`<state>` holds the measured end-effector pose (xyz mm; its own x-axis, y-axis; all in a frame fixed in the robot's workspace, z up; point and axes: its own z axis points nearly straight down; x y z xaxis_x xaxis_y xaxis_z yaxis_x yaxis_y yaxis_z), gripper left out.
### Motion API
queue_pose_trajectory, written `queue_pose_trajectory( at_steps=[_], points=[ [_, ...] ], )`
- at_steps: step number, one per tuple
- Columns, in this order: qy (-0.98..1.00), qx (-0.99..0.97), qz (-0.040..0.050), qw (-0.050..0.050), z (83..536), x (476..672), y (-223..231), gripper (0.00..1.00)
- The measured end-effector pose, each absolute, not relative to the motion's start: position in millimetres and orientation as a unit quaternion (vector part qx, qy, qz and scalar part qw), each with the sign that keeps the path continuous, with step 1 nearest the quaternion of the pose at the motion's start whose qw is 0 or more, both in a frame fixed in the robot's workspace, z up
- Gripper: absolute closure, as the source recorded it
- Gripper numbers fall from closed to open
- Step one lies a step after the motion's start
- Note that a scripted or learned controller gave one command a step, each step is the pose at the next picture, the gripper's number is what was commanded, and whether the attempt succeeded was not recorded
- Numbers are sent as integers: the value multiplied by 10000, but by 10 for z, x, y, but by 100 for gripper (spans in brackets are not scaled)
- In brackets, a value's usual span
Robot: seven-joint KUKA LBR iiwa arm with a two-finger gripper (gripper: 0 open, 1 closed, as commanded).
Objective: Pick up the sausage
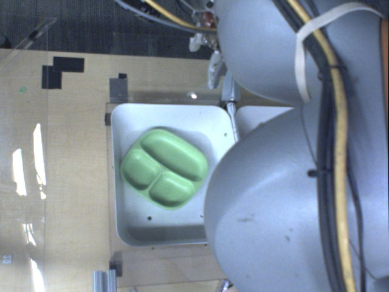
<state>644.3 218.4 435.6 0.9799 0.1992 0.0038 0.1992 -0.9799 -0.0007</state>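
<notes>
A green three-compartment plate [164, 168] lies in the left white bin [124, 224]. Its compartments look bare. The grey arm [292, 181] bulks across the right half of the view and covers most of the right bin [258, 117]. The gripper and the sausage are hidden behind the arm.
Tan bench surface [55, 181] stretches to the left of the bins, with black markers [61, 69] near its far edge. Cables [152, 11] and metal fittings hang at the top centre above the bins.
</notes>
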Motion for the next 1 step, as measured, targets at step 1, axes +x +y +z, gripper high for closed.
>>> queue_pose_trajectory(
  at_steps=[1],
  points=[
    [-990,-9951,-42,5,4475,6456,2160,100]
  ],
)
